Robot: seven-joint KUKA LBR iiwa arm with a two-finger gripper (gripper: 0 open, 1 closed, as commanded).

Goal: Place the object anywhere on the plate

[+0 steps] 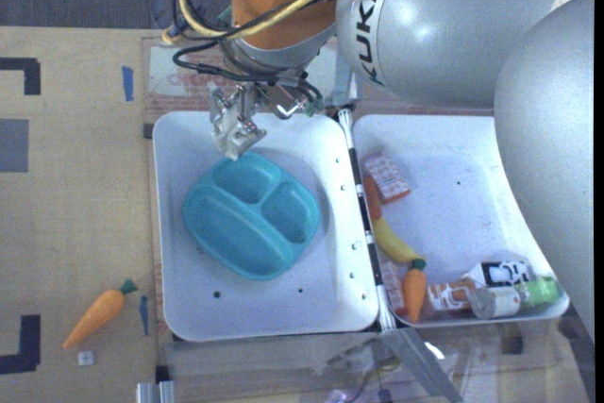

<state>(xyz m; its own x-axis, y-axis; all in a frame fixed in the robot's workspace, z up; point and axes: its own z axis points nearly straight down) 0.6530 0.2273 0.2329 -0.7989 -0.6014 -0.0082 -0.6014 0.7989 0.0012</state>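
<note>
A teal plate (250,215) with three compartments lies tilted in the left white bin (283,302). My gripper (236,135) hangs just above the plate's far edge, near the bin's back wall. It points downward under the orange wrist band. Whether anything is in its grasp cannot be made out from this angle.
The right bin (453,203) holds a red-and-white packet (387,176), a banana (396,243), a toy carrot (413,290), a small orange carton (448,295) and a bottle (505,295). Another toy carrot (94,316) lies on the bench left of the bins. The big grey arm covers the upper right.
</note>
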